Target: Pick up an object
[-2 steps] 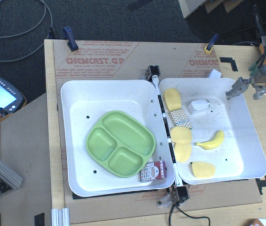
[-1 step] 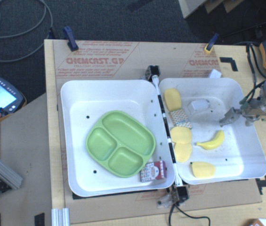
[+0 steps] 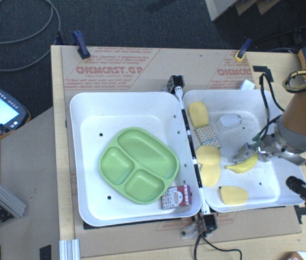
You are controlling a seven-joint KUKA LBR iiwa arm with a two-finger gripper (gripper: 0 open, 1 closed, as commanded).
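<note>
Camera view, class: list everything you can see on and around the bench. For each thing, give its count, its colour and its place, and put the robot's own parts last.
Bins: 2, white, side by side on the bench; left bin, right bin.
Divided plate: 1, green, in the left bin.
Small carton: 1, red and white, near corner of the left bin, beside the plate.
Pale yellow blocks: 4, in the right bin; one at the far left, two along the left wall, one at the near edge.
Patterned packet: 1, multicoloured, right bin, between the blocks.
Banana: 1, yellow, middle of the right bin, at the gripper.
Clamps: 2, blue and yellow-blue, far edge of the bench.
Arm: 1, grey with an orange band, from the right.
Gripper: 1, dark, over the right bin.
</note>
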